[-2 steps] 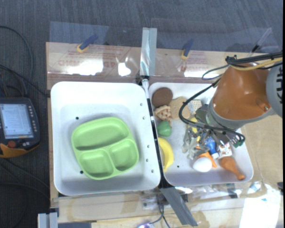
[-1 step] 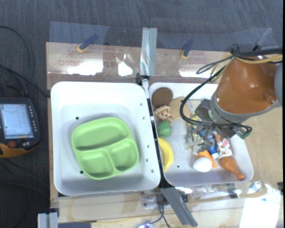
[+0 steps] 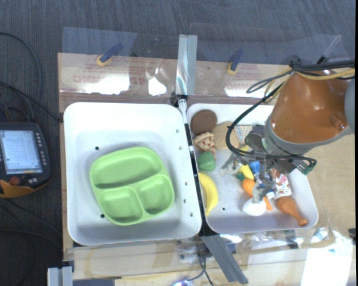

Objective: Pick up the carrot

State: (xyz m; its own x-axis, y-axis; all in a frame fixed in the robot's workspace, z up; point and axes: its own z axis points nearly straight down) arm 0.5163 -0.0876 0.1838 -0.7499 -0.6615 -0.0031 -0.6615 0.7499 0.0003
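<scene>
The carrot [image 3: 249, 187] is a small orange piece lying in the right bin [image 3: 227, 220], just left of the gripper; part of it is hidden under the gripper. My gripper [image 3: 264, 186] hangs low over the middle of the right bin, beneath the arm's orange band [image 3: 310, 109]. It stands right beside the carrot, above a white egg-like piece [image 3: 254, 207]. From this angle the wrist and cables cover its tip.
Crowded around the gripper are a yellow-and-blue toy [image 3: 247, 171], a red-and-white packet [image 3: 281, 187] and a brown drumstick [image 3: 290, 208]. A banana [image 3: 209, 193], a green item [image 3: 206, 161] and a brown round item [image 3: 203, 121] line the right bin's left wall. The left bin holds a green divided plate [image 3: 131, 185].
</scene>
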